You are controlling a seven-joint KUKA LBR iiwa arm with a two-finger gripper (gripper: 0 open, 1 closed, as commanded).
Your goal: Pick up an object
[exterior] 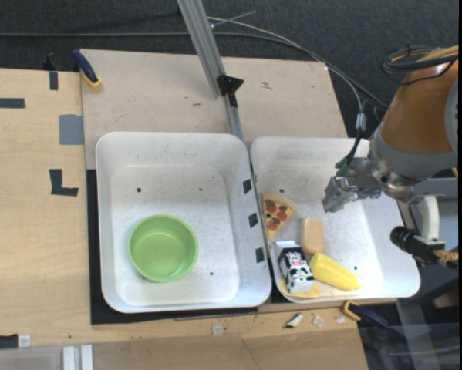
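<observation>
The right bin (292,156) holds a pizza slice toy (277,211) near its left wall, a tan block (313,234) just right of it, a yellow corn-like piece (335,273) by the front rim and a small black-and-white carton (295,268) to its left. My gripper (335,196) hangs over the right part of this bin, up and to the right of the tan block, apart from every object. Nothing shows between its fingers.
The left bin (115,153) holds a green bowl (163,247) at its front left. A slanted metal pole (207,48) runs down to the bins' shared back corner. A cable (315,56) curves toward the arm. Small scraps (317,319) lie on the bench in front.
</observation>
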